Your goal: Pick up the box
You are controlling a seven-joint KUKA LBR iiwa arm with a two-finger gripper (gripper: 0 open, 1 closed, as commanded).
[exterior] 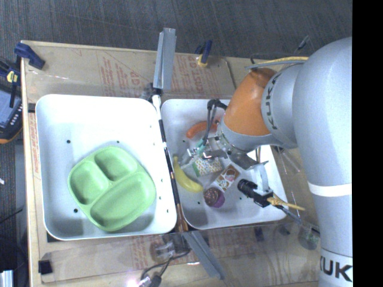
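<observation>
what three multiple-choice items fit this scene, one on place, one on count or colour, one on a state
1. Where is the green plate?
A. left bin
B. right bin
C. on the floor

2. How many sections does the plate have?
A. one
B. three
C. six

3. Where does the gripper sit?
A. low over the right bin
B. over the left bin
C. outside both bins

Answers: 1 A, it lies in the left bin. 2 B, three hollows show. 3 A, it sits near the box and banana.
</observation>
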